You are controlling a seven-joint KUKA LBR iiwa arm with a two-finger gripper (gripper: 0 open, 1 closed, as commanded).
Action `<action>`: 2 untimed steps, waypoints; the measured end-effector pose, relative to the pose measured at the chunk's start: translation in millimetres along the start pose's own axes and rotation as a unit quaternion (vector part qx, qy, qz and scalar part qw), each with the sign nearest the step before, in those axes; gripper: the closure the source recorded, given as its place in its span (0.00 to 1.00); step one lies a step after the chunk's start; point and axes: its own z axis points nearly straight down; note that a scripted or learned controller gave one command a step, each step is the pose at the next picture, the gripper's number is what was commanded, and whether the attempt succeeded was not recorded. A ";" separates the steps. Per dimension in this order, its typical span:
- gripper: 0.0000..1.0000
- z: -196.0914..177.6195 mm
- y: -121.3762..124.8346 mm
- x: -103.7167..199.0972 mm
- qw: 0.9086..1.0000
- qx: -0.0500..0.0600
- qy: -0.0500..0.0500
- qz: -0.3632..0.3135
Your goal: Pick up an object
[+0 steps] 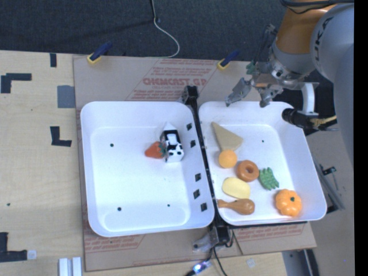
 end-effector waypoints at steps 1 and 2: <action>0.00 162.2 -0.2 4.1 1.000 0.004 0.000 0.000; 0.00 152.7 -68.4 -22.8 1.000 0.002 0.000 0.002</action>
